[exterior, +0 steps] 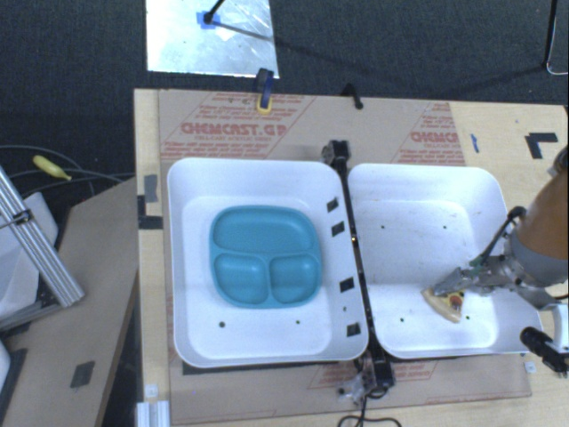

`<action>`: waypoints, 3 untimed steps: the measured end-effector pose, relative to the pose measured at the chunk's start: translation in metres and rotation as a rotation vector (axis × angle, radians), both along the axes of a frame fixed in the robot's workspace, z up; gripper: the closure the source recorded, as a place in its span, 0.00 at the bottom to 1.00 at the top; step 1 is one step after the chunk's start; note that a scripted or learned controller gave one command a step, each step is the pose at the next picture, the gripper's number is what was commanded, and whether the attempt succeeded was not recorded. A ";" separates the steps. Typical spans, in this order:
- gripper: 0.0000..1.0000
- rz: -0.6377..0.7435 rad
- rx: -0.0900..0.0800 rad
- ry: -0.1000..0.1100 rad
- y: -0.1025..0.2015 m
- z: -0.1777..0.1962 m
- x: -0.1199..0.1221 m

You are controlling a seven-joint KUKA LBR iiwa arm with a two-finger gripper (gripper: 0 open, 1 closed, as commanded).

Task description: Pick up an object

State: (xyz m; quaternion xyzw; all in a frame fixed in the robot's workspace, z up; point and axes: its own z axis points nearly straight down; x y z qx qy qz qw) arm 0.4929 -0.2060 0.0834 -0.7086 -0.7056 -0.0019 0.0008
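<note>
One end effector (447, 285) touching pizza slice (445, 304).

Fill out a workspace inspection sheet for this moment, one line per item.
Surface: bench with printed board under two white bins, side by side.
Job's things: pizza slice toy lies in the right bin, near its front edge.
Clutter: blue divided plate sits in the left bin.
Grippers: gripper is low over the pizza slice toy; finger state cannot be told.
Cables: dark wires at the bench's front edge, between the bins.
Surroundings: dark carpet, a shiny sheet behind the bench, a metal frame at left.
</note>
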 end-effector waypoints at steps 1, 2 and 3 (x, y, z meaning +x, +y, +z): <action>0.00 0.012 -0.005 -0.009 0.082 0.004 -0.003; 1.00 0.009 -0.003 -0.011 0.080 0.016 -0.002; 1.00 0.015 -0.004 -0.008 0.126 0.066 0.056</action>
